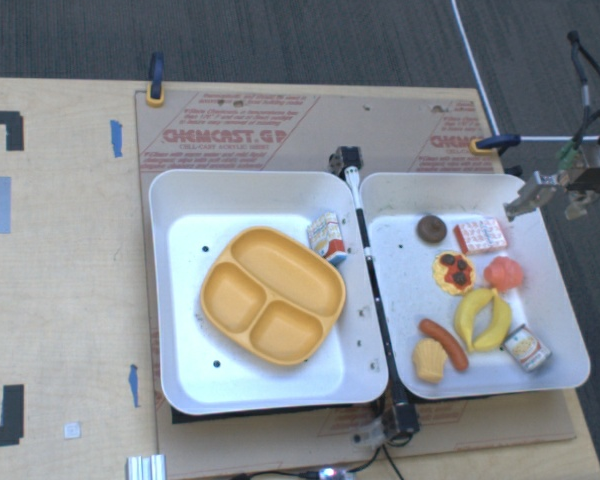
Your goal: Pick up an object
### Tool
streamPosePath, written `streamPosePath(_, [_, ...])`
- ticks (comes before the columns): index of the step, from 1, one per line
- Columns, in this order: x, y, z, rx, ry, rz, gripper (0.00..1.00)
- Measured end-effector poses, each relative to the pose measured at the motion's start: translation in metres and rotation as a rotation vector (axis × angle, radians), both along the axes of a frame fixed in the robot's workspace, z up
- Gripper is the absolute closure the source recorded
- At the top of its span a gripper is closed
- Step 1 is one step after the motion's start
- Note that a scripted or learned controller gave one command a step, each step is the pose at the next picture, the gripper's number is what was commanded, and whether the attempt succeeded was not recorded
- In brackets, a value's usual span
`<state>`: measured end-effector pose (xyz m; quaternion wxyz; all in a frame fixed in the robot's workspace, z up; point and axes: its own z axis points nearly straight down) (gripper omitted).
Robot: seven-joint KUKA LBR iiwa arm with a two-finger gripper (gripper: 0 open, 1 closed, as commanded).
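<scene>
- On the left I see the pale wood tabletop with black tape marks and small blue tape bits. Dark grey carpet lies behind it.
- A brown board with red print lies under both bins, held by a yellow and blue clamp.
- The left bin holds a yellow plate with three parts. Its long side runs from upper left to lower right. A small carton sits just beside its top right edge.
- The right bin holds toy food: a brown cookie, a pink wafer pack, a small pizza, a red tomato, a banana standing up and down in my view, a sausage slanting down to the right, a yellow corn piece and a small can.
- The hand is over the top right corner of the right bin, near the wafer pack. I cannot tell how wide it is, and nothing is in it that I can see.
</scene>
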<state>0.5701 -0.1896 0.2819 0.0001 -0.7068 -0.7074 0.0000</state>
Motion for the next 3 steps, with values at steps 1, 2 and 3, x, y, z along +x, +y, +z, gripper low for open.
streamPosePath(1, [0.019,0.053,-0.119,0.001,0.003,0.001,0.00])
streamPosePath(2, [0.009,0.066,-0.193,-0.003,-0.009,-0.001,0.00])
streamPosePath(3, [0.011,0.064,-0.181,-0.008,-0.016,-0.002,1.00])
